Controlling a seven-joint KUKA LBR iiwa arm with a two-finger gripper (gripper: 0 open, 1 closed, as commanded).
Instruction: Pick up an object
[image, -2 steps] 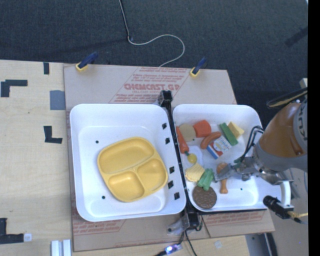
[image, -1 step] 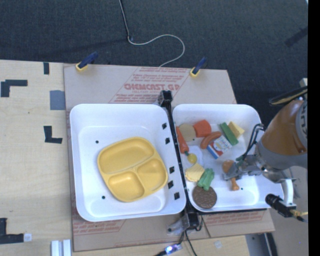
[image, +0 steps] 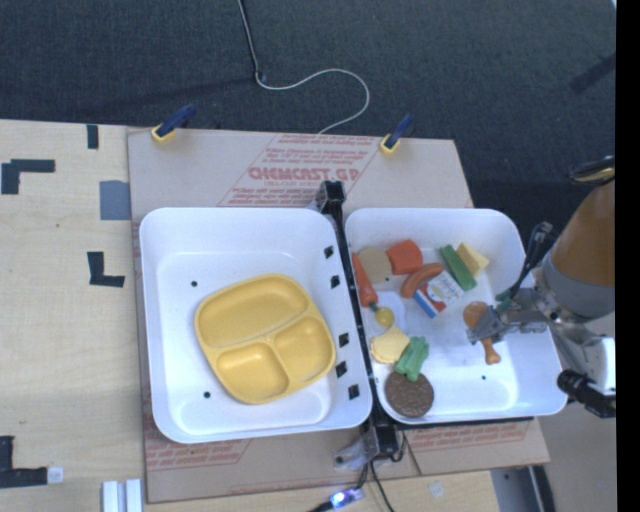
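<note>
The right bin (image: 500, 225) holds several toy food pieces. Among them are an orange-red block (image: 405, 255), a red sausage (image: 420, 281), a green and yellow block (image: 462, 262) and a white, red and blue packet (image: 437, 296). A yellow piece (image: 388, 347), a green piece (image: 413, 357) and a brown round cookie (image: 410, 393) lie near the bin's front left. My gripper (image: 497, 322) is low over the bin's right part. It is right at a small brown and orange piece (image: 484, 333), partly covering it. Whether it grips the piece is not visible.
The left bin (image: 170, 240) holds a yellow divided plate (image: 265, 335). A red chili (image: 362, 280) and a tan piece (image: 373, 263) lie by the wall between the bins. A black clip (image: 330, 195) sits on the far rim where the bins meet.
</note>
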